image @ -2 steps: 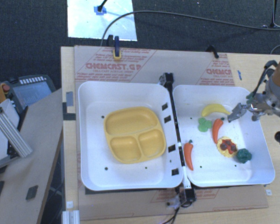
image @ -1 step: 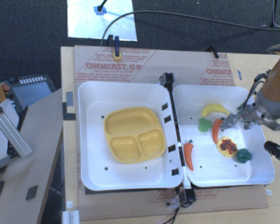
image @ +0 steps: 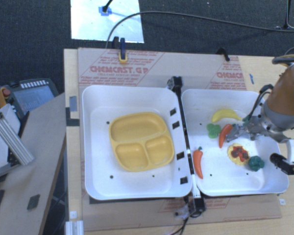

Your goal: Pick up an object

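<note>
Orange-banded arm (image: pixel 286 99) hangs over the right bin (image: pixel 206 180), its jaws' end (image: pixel 237 132) near the red pepper (image: pixel 224 135); jaw opening cannot be told. Approach step; next, descend and close on the pepper.

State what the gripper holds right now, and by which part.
Cannot be told. The gripper sits low in the right bin, right beside the red pepper, but nothing is visibly between its fingers.
</note>
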{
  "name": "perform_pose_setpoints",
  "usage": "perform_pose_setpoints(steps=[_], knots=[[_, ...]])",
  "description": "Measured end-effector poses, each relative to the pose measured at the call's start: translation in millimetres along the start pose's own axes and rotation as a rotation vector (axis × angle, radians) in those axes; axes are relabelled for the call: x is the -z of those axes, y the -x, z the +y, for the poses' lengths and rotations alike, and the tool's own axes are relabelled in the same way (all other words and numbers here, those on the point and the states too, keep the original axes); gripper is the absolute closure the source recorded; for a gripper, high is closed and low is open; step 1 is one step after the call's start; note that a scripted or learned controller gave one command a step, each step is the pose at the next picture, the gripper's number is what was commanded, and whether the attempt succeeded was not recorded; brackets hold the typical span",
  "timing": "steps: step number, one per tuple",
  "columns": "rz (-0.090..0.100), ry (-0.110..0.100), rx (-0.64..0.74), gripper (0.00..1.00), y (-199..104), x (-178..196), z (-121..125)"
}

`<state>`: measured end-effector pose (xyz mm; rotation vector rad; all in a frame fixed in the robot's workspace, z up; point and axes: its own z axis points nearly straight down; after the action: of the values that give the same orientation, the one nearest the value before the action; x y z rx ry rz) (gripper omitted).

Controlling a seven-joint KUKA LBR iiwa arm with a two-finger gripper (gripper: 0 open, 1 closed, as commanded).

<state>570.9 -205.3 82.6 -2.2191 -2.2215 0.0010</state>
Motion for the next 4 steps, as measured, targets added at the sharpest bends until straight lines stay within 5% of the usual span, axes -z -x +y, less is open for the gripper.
perform_pose_setpoints(steps=[1,4], knots=[[-0.002,0.006,0.000,1.00,1,13,2],[-0.003,0.009,0.004,1.00,-10,160,9]])
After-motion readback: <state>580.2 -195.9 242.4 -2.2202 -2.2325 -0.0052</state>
